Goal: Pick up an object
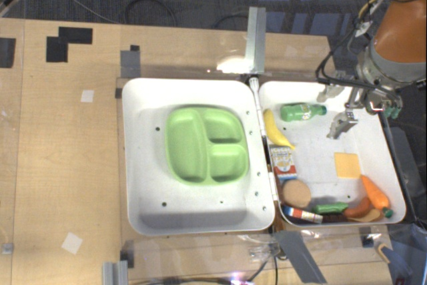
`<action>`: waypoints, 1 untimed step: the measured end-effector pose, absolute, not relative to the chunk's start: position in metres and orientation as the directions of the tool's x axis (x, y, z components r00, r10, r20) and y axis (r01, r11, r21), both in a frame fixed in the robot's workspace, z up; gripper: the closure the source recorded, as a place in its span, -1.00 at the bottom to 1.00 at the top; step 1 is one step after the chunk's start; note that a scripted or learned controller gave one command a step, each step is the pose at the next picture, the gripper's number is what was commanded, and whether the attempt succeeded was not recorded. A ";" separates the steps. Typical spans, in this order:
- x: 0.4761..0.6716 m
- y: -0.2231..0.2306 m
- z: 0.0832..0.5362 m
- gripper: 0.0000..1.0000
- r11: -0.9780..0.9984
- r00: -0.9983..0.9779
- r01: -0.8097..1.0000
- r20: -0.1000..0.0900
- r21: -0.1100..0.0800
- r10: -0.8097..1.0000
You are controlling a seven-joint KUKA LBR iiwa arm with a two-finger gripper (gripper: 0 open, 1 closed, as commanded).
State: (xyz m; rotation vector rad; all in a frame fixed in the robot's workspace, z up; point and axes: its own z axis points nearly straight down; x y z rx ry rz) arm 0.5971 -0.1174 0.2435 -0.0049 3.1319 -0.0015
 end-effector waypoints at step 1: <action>0.547 -0.131 0.126 -1.00 0.998 -0.998 -0.065 0.003 0.002 -0.065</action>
